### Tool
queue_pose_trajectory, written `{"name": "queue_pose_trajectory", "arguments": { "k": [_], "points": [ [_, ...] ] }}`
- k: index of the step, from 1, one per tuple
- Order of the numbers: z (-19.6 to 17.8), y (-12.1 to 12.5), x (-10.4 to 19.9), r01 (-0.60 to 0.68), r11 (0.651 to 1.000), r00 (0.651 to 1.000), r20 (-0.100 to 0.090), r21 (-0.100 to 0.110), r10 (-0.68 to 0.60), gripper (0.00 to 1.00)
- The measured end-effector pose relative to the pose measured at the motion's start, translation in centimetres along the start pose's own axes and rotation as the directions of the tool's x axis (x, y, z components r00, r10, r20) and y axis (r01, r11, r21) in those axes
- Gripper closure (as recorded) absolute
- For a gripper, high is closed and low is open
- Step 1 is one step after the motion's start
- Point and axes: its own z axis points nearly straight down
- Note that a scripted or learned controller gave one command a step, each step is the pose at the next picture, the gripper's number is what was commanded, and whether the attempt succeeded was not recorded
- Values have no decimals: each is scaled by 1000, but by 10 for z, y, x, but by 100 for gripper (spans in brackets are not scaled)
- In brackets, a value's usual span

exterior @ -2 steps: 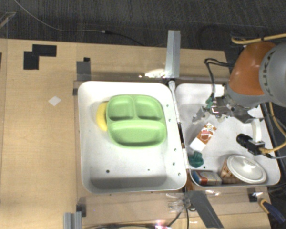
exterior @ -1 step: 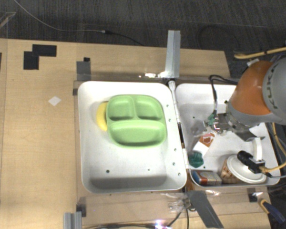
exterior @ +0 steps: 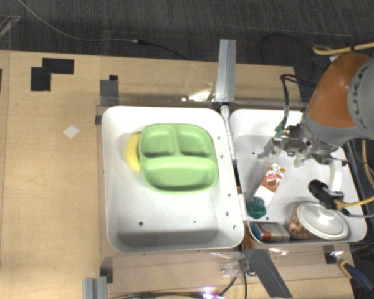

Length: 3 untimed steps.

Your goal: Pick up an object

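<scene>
Overhead, the left bin [exterior: 121,229] is largely taken up by a green divided plate [exterior: 176,156], with bare floor left toward its near wall. Beside it, the gripper [exterior: 288,155] is spread open, empty, over the right bin's tube [exterior: 271,180].

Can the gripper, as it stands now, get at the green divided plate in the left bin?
Probably yes: the green divided plate lies uncovered in the left bin, but the gripper hangs over the right bin and must cross the divider.
</scene>
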Motion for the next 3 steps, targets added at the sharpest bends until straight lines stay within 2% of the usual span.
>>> {"name": "queue_pose_trajectory", "arguments": {
  "k": [1, 2, 3],
  "points": [
    [-49, -14, 46, 107, 994, 994, -1, 0, -107, 0],
    [-8, -15, 1, 129, 992, 992, 0, 2, -129, 0],
    [70, -18, -6, 60, 998, 998, 0, -7, -60, 0]
  ]
}}
